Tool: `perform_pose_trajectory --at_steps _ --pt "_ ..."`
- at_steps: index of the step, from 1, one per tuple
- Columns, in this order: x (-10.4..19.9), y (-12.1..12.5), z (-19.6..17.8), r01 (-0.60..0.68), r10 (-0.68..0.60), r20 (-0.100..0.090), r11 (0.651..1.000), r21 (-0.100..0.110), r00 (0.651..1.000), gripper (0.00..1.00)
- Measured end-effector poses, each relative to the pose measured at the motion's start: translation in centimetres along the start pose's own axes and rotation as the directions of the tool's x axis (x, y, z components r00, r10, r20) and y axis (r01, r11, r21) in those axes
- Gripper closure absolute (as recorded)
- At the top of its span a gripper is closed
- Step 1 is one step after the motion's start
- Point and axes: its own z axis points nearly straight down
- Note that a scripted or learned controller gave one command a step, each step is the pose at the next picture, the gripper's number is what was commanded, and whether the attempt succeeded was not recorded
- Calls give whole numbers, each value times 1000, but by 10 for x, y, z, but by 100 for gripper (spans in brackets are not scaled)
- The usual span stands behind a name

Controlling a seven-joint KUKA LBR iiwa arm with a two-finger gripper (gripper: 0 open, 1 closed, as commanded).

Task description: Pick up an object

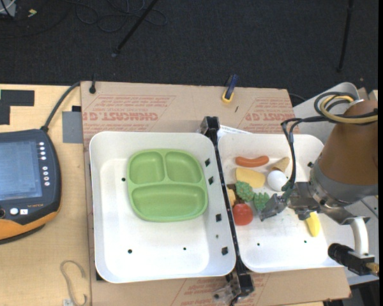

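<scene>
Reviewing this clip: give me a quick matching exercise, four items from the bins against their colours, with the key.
Items:
1. divided plate
2. sausage
3. egg
4. tomato

Colours:
A. white
B. red
C. light green
D. orange-red

Pairs: 1-C, 2-D, 3-A, 4-B. The plate lies in the left bin; the other three lie in the right bin, near the gripper.

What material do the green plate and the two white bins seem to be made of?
Green plate: probably moulded plastic, matte; its three compartments have soft rounded rims and one even colour. White bins: likely thin plastic, smooth with a slight sheen; the corners are rounded and the walls shallow, as in a formed tray. The view cannot confirm either.
</scene>
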Motion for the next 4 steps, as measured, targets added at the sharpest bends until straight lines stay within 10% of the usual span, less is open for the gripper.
perform_pose_trajectory --at_steps 4 --pt "1 -7 125 2 -2 0 1000 -8 1000 0"
